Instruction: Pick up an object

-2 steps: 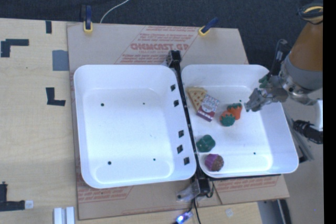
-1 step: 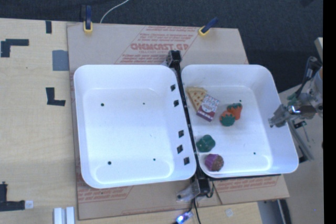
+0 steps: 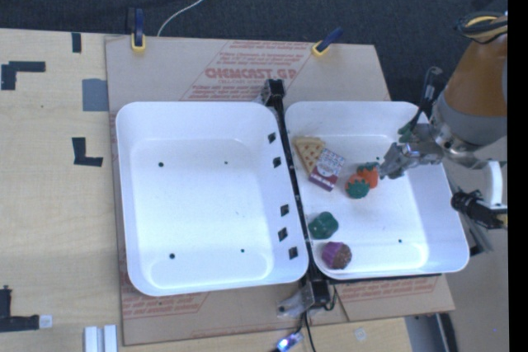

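The right bin (image 3: 412, 260) holds several small objects. A tan waffle-like cracker (image 3: 309, 151) lies by the divider, with a small red and white packet (image 3: 327, 169) just right of it. Further right sit an orange-red toy (image 3: 365, 174) and a dark green piece (image 3: 357, 190) touching it. A green lump (image 3: 322, 223) and a purple lump (image 3: 336, 255) rest near the front. My gripper (image 3: 389, 168) reaches in from the right, its tip just right of the orange-red toy and close to it. Nothing shows between its fingers.
The left bin (image 3: 132, 177) stands beside the right one, split from it by a black-clipped divider (image 3: 285, 194). Both rest on a cardboard sheet (image 3: 239, 70) held by clamps at the back. A cable runs off behind.
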